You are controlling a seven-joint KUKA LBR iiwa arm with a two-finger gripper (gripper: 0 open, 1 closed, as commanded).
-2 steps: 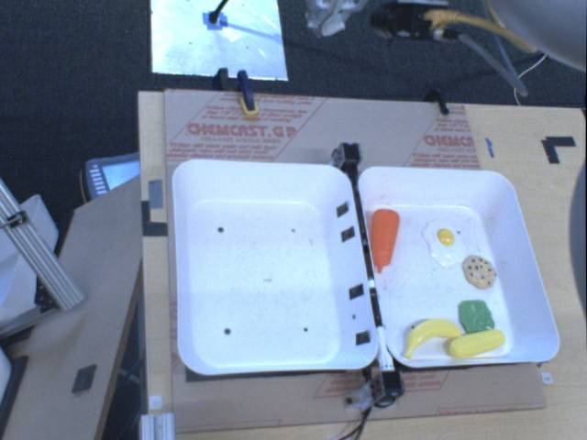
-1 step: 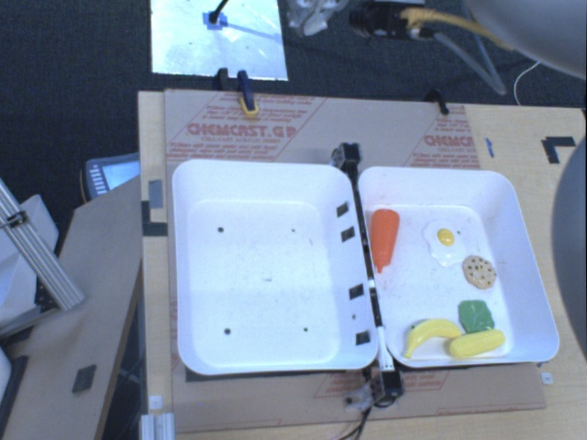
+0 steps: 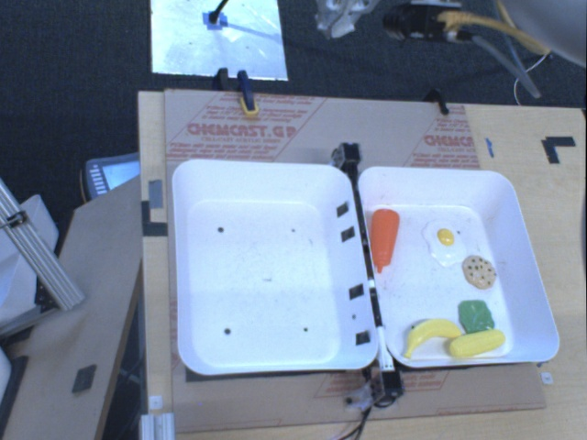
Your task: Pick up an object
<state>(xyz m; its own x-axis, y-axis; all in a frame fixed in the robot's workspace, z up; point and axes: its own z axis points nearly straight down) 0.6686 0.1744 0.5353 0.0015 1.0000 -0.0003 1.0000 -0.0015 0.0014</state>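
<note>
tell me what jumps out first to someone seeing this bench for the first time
The eye lands on the bright toy food in the right white plastic bin: an orange carrot by its left wall, a fried egg and a round cookie further right, and a yellow banana near the front. The left white plastic bin beside it is stark white. The gripper hangs beyond the bins.

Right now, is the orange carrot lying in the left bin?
No, the carrot lies in the right bin, close to the divider between the two bins.

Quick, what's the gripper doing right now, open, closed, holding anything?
Gripper: raised beyond the two white bins, blurred; open or closed cannot be told, nothing visibly held.
</note>
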